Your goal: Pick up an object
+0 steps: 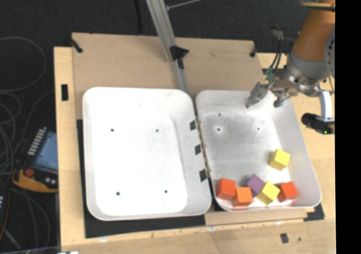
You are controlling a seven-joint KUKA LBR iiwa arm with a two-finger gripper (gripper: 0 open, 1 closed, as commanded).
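Small coloured foam-like cubes lying clustered along the near edge of the right-hand shallow white plastic bin, one yellow cube sitting slightly apart. Grey two-finger gripper hovering over that bin's far edge, fingers spread, gripping nothing. Risking, on descent, a pinch against the tightly packed neighbours or the bin wall, knocking cubes aside.

gripper hangs, seemingly open, over the right bin's far edge; coloured blocks cluster near.
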